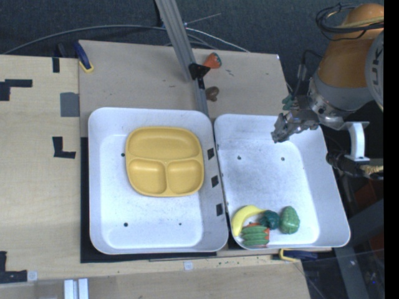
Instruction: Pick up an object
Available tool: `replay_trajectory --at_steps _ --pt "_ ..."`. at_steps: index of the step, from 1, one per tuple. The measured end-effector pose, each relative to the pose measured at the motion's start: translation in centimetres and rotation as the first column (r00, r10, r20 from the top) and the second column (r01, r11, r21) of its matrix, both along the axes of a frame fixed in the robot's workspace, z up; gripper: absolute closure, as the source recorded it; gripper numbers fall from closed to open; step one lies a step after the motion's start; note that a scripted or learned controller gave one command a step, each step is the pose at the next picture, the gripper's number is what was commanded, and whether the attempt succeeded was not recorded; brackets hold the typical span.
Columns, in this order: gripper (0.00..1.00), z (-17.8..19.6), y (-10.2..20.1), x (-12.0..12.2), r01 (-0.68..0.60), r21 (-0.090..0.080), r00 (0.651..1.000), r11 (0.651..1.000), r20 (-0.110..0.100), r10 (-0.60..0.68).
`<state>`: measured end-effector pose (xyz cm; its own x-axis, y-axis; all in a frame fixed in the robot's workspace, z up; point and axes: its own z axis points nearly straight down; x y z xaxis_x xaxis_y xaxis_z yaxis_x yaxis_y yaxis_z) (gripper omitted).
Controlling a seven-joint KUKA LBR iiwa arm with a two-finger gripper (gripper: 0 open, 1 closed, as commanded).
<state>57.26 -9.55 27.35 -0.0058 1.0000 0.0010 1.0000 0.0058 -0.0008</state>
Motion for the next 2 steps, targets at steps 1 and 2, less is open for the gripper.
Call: replay_trajectory --at_steps 1,2 --pt "1.0 -0.1 4.4 2.5 0.0 0.0 1.0 1.0 0.001 0.0" --pt "1.0 -1.7 10.2 4.9 -0.001 0.0 1.0 1.0 -0.001 0.001"
